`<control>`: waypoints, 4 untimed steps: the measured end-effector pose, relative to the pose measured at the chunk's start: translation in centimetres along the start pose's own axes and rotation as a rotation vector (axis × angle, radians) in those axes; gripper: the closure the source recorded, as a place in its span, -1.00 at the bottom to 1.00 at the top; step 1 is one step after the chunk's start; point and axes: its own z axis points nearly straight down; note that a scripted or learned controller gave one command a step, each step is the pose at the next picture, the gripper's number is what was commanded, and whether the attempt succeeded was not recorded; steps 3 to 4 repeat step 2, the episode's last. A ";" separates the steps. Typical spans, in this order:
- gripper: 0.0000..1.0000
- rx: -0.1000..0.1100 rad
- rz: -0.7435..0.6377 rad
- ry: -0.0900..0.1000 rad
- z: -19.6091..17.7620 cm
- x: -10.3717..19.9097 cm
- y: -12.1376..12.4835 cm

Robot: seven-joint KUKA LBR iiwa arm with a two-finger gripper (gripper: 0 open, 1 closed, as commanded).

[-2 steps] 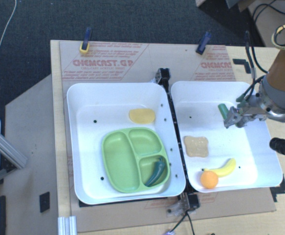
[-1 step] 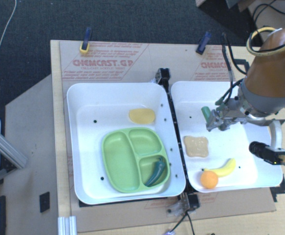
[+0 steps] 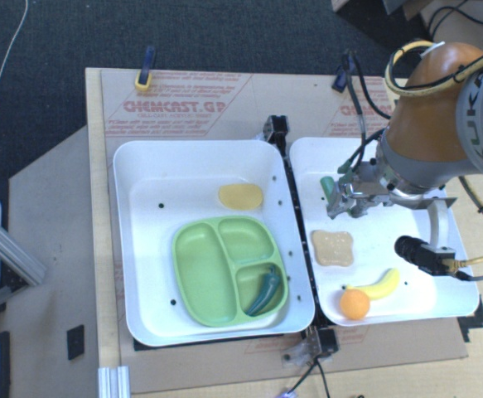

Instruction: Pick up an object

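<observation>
My gripper (image 3: 343, 201) hangs low over the upper left part of the right bin (image 3: 440, 305), just above a beige bread-like slice (image 3: 332, 248). An orange ball (image 3: 355, 303) and a small yellow banana (image 3: 382, 285) lie at the bin's front. In the left bin (image 3: 142, 222) a pale yellow oval piece (image 3: 241, 196) lies on the floor behind a green divided plate (image 3: 208, 280). A dark green pepper (image 3: 263, 293) rests in the plate's lower right compartment. A small teal part (image 3: 329, 189) shows at the gripper's left side.
A black cylindrical part (image 3: 422, 255) with a cable sticks out over the right bin's right half. The arm's orange band (image 3: 436, 81) looms over the bin's back. A black clamp (image 3: 276, 128) sits between the bins at the back.
</observation>
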 end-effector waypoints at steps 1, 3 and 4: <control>1.00 -0.002 -0.004 0.000 -1.1 5.7 0.6; 1.00 -0.002 -0.005 0.001 -1.8 11.0 1.5; 1.00 -0.002 -0.005 0.001 -1.8 11.0 1.5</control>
